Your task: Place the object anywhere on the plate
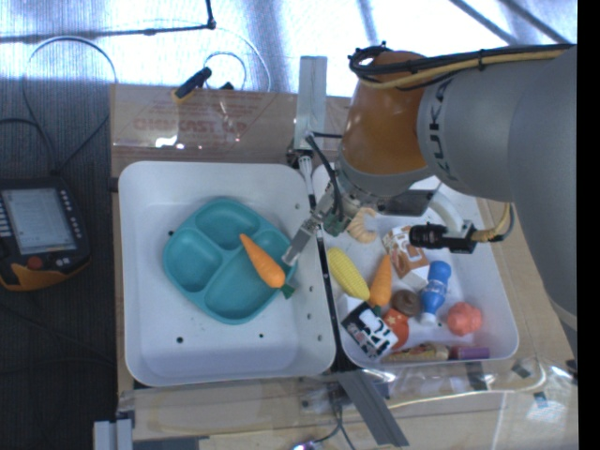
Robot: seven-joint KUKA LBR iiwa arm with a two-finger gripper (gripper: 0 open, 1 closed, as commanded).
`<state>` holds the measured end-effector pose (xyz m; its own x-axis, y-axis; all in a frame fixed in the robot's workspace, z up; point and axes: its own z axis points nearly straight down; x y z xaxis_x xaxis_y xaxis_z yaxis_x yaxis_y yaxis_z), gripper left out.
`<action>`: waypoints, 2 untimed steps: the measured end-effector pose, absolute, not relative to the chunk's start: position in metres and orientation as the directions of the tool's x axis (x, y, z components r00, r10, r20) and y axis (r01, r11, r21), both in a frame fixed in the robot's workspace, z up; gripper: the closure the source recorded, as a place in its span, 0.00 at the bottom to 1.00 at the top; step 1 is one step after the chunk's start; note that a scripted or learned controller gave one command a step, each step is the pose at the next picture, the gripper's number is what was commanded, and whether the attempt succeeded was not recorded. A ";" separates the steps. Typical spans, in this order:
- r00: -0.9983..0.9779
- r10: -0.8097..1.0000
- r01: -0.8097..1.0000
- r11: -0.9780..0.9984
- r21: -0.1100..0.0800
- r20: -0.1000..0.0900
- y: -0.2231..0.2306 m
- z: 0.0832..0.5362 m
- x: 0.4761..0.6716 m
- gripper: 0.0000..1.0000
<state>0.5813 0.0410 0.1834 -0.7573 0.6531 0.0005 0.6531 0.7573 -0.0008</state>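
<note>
A: What's in the left bin (pixel 150 345)?

B: A teal plate (pixel 202 261) with compartments. A carrot (pixel 263 261) lies across the plate's right side, its green tip at the rim nearest the divider between the bins.

A: And the gripper (pixel 298 244)?

B: It hangs just above and to the right of the carrot, close to the divider. I see one slim finger (pixel 300 240) slanting down toward the plate's edge. I can't tell whether it is open or shut, and nothing shows between its fingers.

A: The right bin (pixel 502 345)?

B: Crowded. A corn cob (pixel 346 272) lies near the divider, with a second carrot (pixel 381 282) beside it. Past those are a small carton (pixel 407 252), a blue bottle (pixel 434 289) and a brown lump (pixel 406 302). A pinkish round fruit (pixel 463 319) sits toward the right wall, a black-and-white box (pixel 369 331) near the front, a red piece (pixel 396 326) touching it.
</note>
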 end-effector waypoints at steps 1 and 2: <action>-0.782 0.623 0.623 0.782 0.001 -0.002 0.049 0.215 0.560 0.00; -0.946 0.323 0.323 0.946 0.001 -0.003 0.085 0.234 0.552 0.00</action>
<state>0.5518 0.0847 0.2342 -0.9464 0.3230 -0.0031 0.3230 0.9464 0.0013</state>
